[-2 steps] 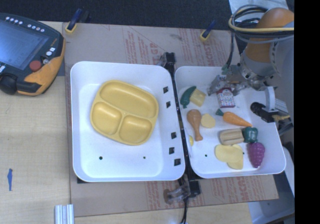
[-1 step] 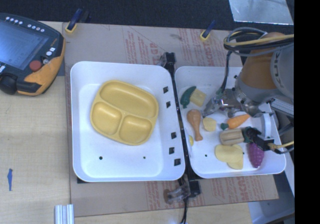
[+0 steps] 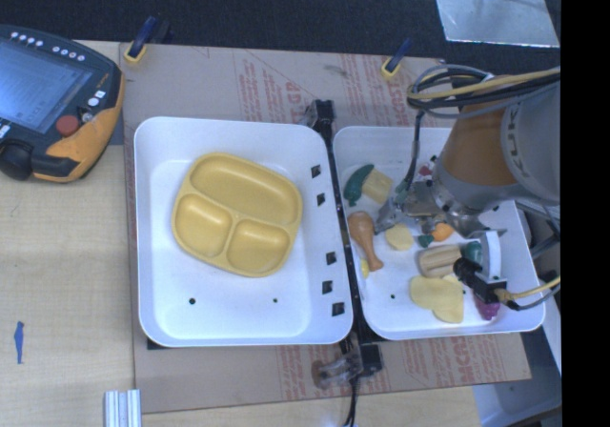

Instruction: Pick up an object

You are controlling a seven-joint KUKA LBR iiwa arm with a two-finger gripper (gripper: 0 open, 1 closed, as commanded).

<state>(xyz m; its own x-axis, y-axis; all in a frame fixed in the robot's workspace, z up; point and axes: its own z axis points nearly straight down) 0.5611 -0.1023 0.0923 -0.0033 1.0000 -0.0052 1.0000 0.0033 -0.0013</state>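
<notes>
Clutter fills the right-hand white bin [image 3: 381, 325]: a brown drumstick-shaped toy [image 3: 364, 236] at nine o'clock, a flat pale yellow piece [image 3: 438, 297] near five, a tan cylinder [image 3: 438, 259] just above it, a dark green piece [image 3: 357, 183] at ten. My pincer [image 3: 400, 209] hangs over the middle; I cannot tell its state. A yellow divided plastic tray [image 3: 236, 213] lies in the left bin [image 3: 162, 315]

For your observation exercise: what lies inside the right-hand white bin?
In the right bin: an orange drumstick-shaped toy, a green piece, pale yellow pieces including one near the front, and a tan cylinder. The arm covers the bin's back right part, hiding whatever lies beneath.
</notes>
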